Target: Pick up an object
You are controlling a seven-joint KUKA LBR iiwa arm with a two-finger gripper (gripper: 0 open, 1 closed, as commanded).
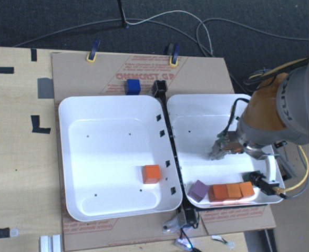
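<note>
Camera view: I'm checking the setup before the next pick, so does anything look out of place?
One thing: a blue block sits on the cardboard behind the left bin, outside both bins. The orange block lies in the left bin; the purple block lies in the right bin.

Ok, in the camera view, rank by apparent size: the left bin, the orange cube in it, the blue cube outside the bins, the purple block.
1. left bin
2. purple block and orange cube, too alike to rank
3. blue cube, slightly smaller, though farther from the camera
</note>
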